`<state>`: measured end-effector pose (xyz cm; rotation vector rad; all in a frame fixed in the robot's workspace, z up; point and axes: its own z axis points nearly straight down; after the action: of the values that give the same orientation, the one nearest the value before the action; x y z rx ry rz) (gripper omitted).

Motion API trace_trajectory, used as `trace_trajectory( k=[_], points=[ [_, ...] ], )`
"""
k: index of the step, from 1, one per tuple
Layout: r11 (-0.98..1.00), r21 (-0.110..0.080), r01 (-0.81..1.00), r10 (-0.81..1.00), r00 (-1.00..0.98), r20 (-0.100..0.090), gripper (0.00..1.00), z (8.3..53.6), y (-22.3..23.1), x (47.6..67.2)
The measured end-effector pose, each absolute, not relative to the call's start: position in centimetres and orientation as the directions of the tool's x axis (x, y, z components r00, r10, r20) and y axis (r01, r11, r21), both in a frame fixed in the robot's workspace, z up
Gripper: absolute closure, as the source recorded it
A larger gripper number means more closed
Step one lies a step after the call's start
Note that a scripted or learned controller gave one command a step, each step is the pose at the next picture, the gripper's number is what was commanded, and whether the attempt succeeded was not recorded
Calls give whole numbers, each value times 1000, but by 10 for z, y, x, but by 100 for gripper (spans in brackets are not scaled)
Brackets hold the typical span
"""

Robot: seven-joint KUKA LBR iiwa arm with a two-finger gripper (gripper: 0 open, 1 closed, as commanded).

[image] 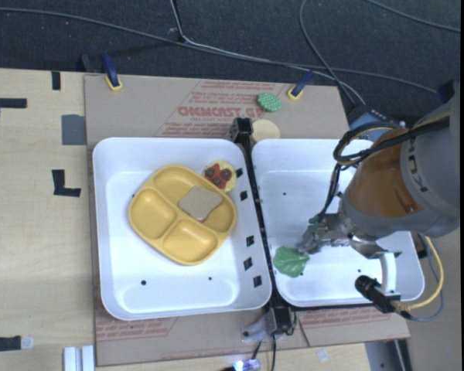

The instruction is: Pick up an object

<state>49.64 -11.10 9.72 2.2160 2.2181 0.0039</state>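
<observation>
Overhead slanted view of the bench with two shallow white bins side by side. The left bin [112, 230] holds a yellow compartmented plate [182, 213], lying tilted relative to the bin walls; a flat tan slice, apparently toy bread [199, 202], rests across its middle dividers, and a small cluster of dark red toy fruit [220, 175] sits at the plate's far right edge, near the divider between the bins. The right bin [294, 176] contains a green leafy toy [291, 262] at its near left corner, close to the divider wall. The arm [394, 184], grey with an orange band, reaches in from the right, and its gripper [315, 238] is lowered into the right bin just to the right of and beyond the green toy, its tip close to or touching the toy's upper edge. Whether the claw is spread or pressed together cannot be told. A green dotted disc [268, 101] lies on the cardboard sheet [139, 107] beyond the bins, with a pale round piece [266, 129] just nearer.
</observation>
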Motion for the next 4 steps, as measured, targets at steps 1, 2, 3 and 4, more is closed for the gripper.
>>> trace_trajectory(
  k=[1,2,3,4],
  points=[
    [0,3,1000,1000,0,-1,100,145,-121,498],
    [2,4,1000,1000,-2,-1,100,191,-117,507],
    [2,5,1000,1000,-2,-1,100,252,-114,514],
    [6,0,1000,1000,-6,1,100,254,-69,543]
  ],
)
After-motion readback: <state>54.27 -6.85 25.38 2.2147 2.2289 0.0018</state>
